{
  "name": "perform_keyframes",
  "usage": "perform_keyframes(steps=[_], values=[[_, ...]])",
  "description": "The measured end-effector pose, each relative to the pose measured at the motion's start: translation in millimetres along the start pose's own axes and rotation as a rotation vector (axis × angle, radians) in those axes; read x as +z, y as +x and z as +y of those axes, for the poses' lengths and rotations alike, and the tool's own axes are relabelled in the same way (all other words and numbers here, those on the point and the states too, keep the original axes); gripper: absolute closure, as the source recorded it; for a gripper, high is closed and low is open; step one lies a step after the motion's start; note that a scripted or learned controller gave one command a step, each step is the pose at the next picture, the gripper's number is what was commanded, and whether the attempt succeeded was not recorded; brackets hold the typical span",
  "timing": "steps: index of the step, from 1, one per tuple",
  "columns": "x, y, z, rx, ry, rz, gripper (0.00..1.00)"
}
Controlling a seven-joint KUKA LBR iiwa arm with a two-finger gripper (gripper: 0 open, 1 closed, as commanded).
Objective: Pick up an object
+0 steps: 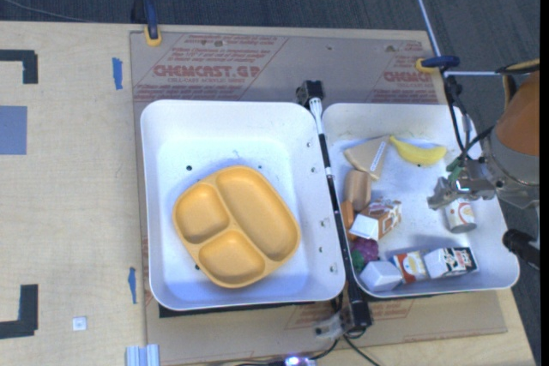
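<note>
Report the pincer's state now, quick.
Pincer: over the right white bin, beside a small white cup; open or closed cannot be told.

You see a yellow three-compartment plate [236, 225] in the left bin [163, 150], both bins resting on a cardboard sheet [257, 64] clamped to the wooden bench [69, 210]

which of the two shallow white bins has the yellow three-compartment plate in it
The left white bin, farther from the arm. The yellow divided plate lies in it, while the right white bin holds small food items like a yellow banana.
</note>
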State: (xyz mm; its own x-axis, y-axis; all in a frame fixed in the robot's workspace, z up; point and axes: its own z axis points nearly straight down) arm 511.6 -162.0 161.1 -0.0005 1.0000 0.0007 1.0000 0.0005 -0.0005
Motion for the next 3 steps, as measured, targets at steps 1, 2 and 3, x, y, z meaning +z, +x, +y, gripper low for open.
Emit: perform_keyframes(steps=[1,2,3], values=[[-10,0,1,-0.001,-0.003,-0.002,1.00],[-33,-20,21,-0.001,-0.003,-0.003,1.00],[-50,-8,-32,0.000,0.000,0.000,1.00]])
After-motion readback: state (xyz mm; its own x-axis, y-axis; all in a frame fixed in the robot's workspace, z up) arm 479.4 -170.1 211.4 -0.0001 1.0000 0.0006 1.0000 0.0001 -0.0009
